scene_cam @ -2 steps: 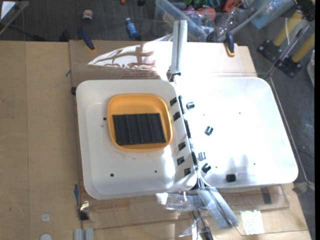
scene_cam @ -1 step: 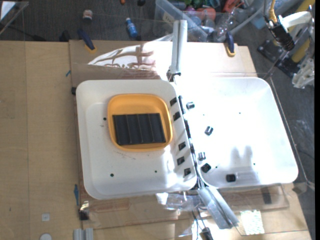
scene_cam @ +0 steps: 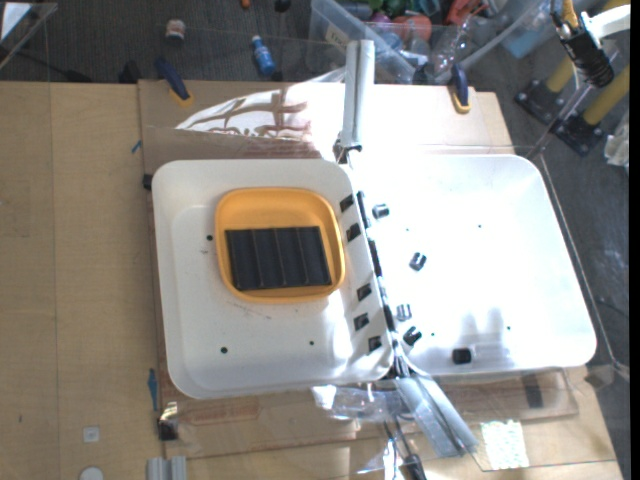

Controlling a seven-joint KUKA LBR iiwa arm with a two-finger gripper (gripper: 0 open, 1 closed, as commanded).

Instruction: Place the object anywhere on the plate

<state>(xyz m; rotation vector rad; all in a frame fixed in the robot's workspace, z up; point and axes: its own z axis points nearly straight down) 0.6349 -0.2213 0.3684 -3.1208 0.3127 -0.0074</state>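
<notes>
- Two shallow white bins sit side by side on the wooden bench [scene_cam: 70, 218]
- Small dark bits [scene_cam: 461, 356] lie scattered in the right bin [scene_cam: 500, 218]
- In the left bin [scene_cam: 190, 368], a black ribbed slab [scene_cam: 277, 257] lies flat on the orange plate [scene_cam: 232, 213], within its rim
- Beyond the bench stands a clear tub [scene_cam: 420, 8] of colourful items

Two white bins, left [scene_cam: 190, 358]; right [scene_cam: 520, 228]; one orange plate [scene_cam: 235, 213]; one black ridged object [scene_cam: 277, 258]
</notes>
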